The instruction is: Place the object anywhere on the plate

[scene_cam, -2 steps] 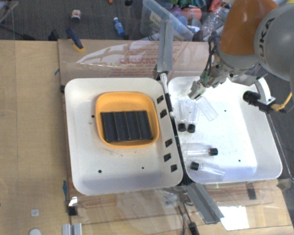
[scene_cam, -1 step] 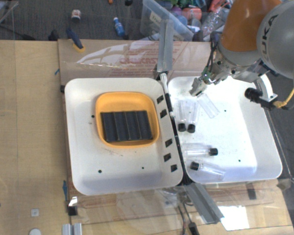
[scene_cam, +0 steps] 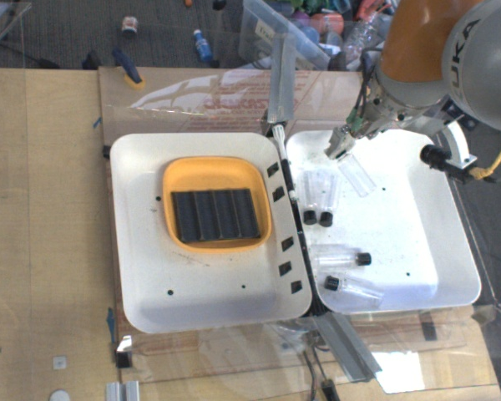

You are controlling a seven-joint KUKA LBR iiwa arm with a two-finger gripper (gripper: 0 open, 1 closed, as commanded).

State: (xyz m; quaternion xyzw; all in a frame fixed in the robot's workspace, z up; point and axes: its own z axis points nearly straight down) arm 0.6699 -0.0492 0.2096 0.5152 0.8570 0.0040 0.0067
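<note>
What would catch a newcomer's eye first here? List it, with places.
The orange plate in the left bin stands out first, with a dark ribbed slab lying on it. Next comes the grey arm with its orange band at the top right, its gripper low over the right bin, where clear tubes with black caps lie scattered.
</note>
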